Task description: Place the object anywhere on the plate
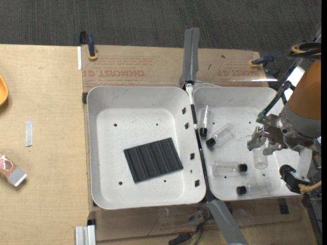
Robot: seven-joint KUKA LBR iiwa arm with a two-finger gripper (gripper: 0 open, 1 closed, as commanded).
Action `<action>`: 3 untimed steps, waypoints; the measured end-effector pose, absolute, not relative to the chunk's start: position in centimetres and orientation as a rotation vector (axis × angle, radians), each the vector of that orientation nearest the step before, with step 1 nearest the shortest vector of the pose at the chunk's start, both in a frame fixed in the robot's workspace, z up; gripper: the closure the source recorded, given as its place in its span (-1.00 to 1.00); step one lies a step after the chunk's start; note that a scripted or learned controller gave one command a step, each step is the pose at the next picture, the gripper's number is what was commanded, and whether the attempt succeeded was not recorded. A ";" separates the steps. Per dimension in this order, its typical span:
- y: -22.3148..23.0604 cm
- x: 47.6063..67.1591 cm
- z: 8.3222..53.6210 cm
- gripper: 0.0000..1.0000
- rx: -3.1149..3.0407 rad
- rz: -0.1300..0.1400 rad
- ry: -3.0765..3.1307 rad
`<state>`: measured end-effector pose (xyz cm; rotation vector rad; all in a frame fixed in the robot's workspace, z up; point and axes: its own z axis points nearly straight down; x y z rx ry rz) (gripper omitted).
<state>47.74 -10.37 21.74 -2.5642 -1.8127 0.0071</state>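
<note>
A dark grey ribbed plate point(153, 160) lies flat in the left bin point(102, 137), slightly turned. Several clear vials with black caps lie in the right bin point(230, 98): one point(204, 117) by the divider, one point(220, 136) nearer the middle, one point(229, 168) lower down, and one point(251, 189) near the front rim. My gripper point(259, 143) hangs over the right side of this bin, and a further clear vial point(260, 160) sits directly at its tip. I cannot make out whether that vial is held or just lying under the gripper.
The arm's orange band point(309, 98) and cables point(294, 180) crowd the right bin's right edge. A raised divider point(196, 137) separates the bins. On the bench to the left are an orange object point(2, 92), a small grey strip point(28, 134) and a packet point(11, 170). Clamps point(91, 46) hold the back.
</note>
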 end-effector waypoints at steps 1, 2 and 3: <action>-4.1 50.1 21.4 1.00 -2.761 0.010 -1.496; 2.7 47.7 26.1 1.00 -2.829 0.008 -1.368; 10.3 48.5 28.0 1.00 -3.091 0.004 -0.574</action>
